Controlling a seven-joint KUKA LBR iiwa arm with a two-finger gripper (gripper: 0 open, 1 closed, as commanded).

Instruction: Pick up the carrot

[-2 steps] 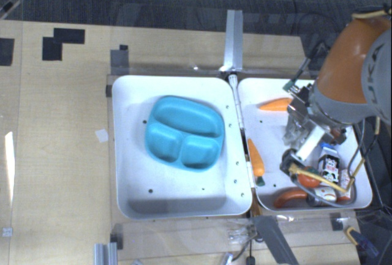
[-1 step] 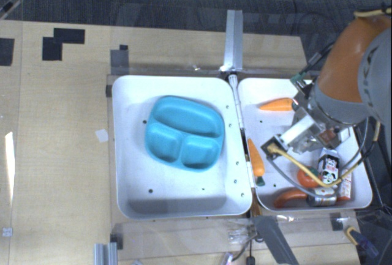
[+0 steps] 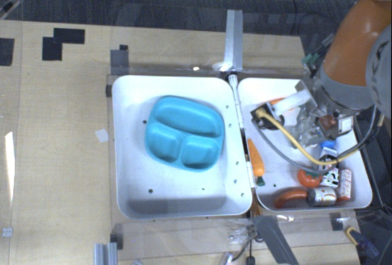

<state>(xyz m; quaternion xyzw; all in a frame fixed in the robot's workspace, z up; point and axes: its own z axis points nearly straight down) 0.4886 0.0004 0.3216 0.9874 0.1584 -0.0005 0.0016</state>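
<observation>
End effector [image 3: 304, 130] over the right bin [image 3: 365, 195]

You'll find the carrot [image 3: 256, 160] lying left of the end effector and nearer the camera, against the bin's left wall, apart from it; how wide the end effector stands cannot be told. Farther left sits the blue tray [image 3: 184, 131].

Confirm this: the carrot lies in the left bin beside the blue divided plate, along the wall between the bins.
Not quite. The camera view shows the carrot in the right bin, lying along the wall between the bins. The blue divided plate sits in the left bin, on the other side of that wall.
</observation>
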